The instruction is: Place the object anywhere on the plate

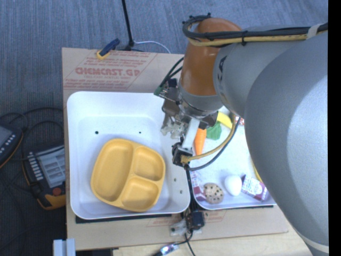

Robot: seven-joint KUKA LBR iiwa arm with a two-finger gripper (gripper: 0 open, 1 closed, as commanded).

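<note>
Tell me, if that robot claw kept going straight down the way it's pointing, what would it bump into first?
Probably the orange carrot in the right bin: the gripper hangs near the wall between the two bins, with the carrot just beside it. Depth is hard to judge from above, so it might meet the bin floor instead.

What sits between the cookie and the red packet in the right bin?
A white egg lies between the cookie and the red packet, near the front of the right bin, seen from the overhead camera.

A robotics lab, by the look of it: a big grey arm reaches over two white bins on a cardboard-topped bench. Grey carpet lies around it, and cables and electronic gear sit off the bench's left edge.
</note>
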